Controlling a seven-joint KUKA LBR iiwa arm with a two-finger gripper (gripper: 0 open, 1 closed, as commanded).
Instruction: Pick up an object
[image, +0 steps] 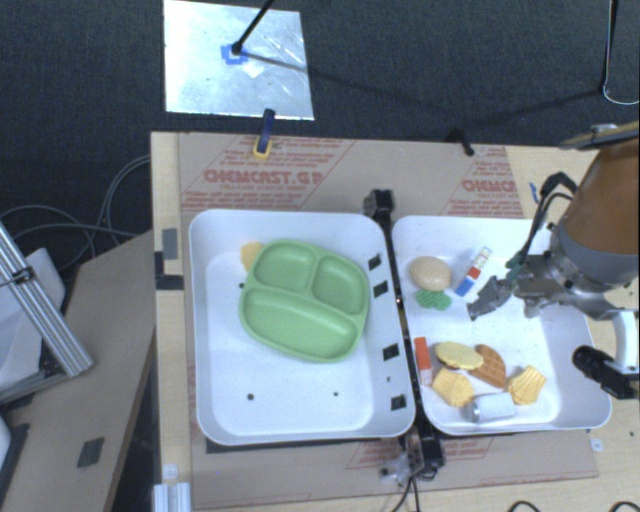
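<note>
Over the right bin (575, 405) hung the tool (488, 298), dark and pointing to the left, at the end of the grey arm (600, 235) with its orange band. I could not tell how the tool was set, and nothing could be seen in it. Just left of the tool lay a small tube (474, 272) in white, red and blue, tilted. Next to that sat a round tan thing like a potato (431, 272), with a small green thing (433, 298) touching its near side. Nearer the front of the same bin lay a bunch of toy foods close together: a flat yellow oval (459, 355), a brown piece (491, 366), a yellow waffle-like piece (453, 388), another yellow piece (527, 384), and a small white and grey cup-like thing (493, 407) on its side. A thin orange stick (422, 357) lay by the bin's left wall. Across the middle, the left bin (290, 405) held a green tray (304, 299) with three parts, and a bit of yellow (250, 255) peeked out behind it. Both bins sat on the surface (330, 170).
</note>
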